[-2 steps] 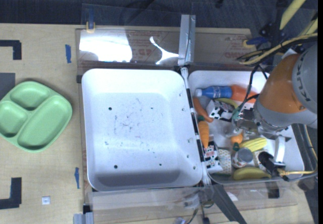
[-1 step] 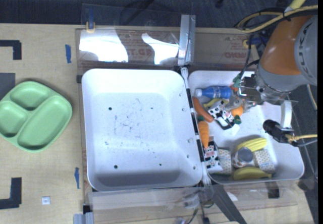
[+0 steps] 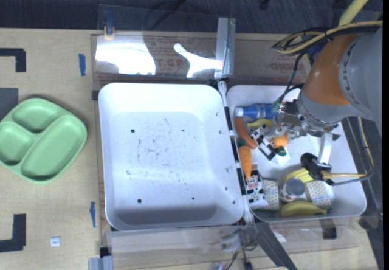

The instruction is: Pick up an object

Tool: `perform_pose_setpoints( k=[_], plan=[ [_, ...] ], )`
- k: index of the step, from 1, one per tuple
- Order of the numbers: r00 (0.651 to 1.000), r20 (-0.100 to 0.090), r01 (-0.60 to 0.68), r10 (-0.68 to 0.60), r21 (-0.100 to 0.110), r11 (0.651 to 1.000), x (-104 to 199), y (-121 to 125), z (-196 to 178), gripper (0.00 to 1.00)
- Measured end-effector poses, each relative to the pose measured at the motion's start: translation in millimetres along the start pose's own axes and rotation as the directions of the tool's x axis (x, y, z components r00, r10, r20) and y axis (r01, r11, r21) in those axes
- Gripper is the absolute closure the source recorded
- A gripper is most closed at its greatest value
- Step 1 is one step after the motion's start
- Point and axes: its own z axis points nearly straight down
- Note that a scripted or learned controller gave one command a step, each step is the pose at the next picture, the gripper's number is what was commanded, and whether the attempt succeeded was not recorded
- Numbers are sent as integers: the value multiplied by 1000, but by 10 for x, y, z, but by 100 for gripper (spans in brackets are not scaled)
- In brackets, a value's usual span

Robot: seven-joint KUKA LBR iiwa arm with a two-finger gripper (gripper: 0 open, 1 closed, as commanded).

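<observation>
Camera view: end effector (image 3: 281,131) hovers just above orange carrot (image 3: 245,157).

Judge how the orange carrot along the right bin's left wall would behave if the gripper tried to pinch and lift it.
The carrot tapers and looks smooth, so it may slip out of a pinch near its thin end. Its rounded body would probably roll if nudged sideways, though the right bin wall beside it should stop it. It looks like a stiff toy, so probably light and unlikely to bend.

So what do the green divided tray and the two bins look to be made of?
Green tray: likely moulded plastic, matte, with soft rounded compartments. Left bin and right bin: seemingly white plastic, slightly glossy; the left one's floor shows scuffs.
</observation>
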Motion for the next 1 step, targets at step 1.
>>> perform_pose_setpoints(
  k=[1],
  plan=[
    [981, -2, 194, -194, 20, 981, 99, 151, -1001, 100]
  ],
)
